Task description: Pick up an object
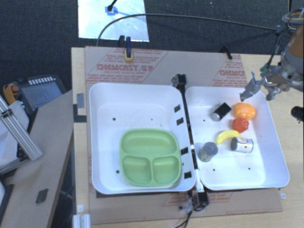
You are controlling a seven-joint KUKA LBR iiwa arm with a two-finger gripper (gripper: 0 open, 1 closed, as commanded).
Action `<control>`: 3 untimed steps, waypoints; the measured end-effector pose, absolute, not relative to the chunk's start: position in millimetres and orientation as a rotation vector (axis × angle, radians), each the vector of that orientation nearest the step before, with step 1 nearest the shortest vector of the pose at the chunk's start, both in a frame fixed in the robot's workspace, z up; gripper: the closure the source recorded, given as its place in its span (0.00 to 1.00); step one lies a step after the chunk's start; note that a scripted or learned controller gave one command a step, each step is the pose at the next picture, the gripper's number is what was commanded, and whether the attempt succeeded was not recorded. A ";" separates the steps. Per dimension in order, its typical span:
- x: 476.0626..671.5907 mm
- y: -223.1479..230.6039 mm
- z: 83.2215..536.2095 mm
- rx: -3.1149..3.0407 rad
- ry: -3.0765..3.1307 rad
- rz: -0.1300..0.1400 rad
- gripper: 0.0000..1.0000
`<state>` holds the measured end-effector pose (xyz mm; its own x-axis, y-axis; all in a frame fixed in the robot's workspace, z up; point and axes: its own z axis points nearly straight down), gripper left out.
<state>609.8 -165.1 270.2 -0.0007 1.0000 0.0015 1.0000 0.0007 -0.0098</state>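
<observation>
Nothing's picked up yet, basically step one. The hand (259,90) hovers over the right bin's (266,172) far edge, fingers spread apart with nothing between them. Nearest candidate is the orange fruit (244,111) just below it, with a tomato (240,124), banana (228,137) and can (242,145) nearby. The whole descent and grab are left.

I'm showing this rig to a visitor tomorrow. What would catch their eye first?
Probably the green divided tray lying in the left bin. Next comes the cluster in the right bin: an orange fruit, a red one and a banana close together. The gripper hovers open above that bin's far right corner.
</observation>
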 end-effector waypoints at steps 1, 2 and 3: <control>611.7 -164.4 277.3 -2.219 -2.226 -0.001 0.00; 607.6 -174.0 226.6 -2.220 -2.221 0.003 0.00; 608.4 -170.8 165.2 -2.219 -2.223 0.001 0.00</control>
<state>608.4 -170.8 165.2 -0.0015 1.0000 0.0002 1.0000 0.0015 -0.0009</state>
